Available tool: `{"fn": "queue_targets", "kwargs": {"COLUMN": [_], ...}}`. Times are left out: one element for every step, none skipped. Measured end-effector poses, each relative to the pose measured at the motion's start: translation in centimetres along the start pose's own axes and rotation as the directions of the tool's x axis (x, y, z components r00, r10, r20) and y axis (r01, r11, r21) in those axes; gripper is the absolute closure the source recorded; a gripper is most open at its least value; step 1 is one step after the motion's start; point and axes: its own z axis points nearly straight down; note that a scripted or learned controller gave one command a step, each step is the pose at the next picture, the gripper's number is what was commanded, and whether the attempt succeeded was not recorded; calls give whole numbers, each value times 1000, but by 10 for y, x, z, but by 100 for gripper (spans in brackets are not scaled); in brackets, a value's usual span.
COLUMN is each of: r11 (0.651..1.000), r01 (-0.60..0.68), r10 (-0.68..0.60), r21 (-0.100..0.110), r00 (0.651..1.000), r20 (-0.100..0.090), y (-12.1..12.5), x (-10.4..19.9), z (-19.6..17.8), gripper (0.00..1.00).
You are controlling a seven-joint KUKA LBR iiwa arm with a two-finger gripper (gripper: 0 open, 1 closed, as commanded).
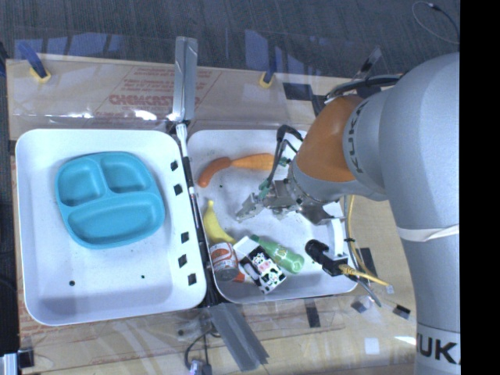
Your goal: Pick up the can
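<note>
The can [223, 260] is small, with a red and white label and a silvery top. It rests in the front left corner of the right bin [234, 143], against the lower end of a yellow banana [214, 225]. My gripper [251, 208] hangs over the middle of that bin, pointing left and down. Its tip is a short way up and to the right of the can and apart from it. Nothing shows in its grasp.
Two orange carrots [212, 170] [254, 162] lie at the back of the right bin. A green bottle [280, 255] and a black-and-white patterned box [264, 270] lie just right of the can. The left bin [31, 209] holds a blue divided plate [109, 198].
</note>
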Motion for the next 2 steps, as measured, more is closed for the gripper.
{"fn": "queue_targets", "kwargs": {"r11": [967, 968], "r01": [-257, -250], "r10": [257, 250], "r21": [-1, 0], "r00": [967, 968], "r20": [0, -1], "y": [55, 55], "x": [-13, -11], "z": [-1, -11], "gripper": [0, 100]}}
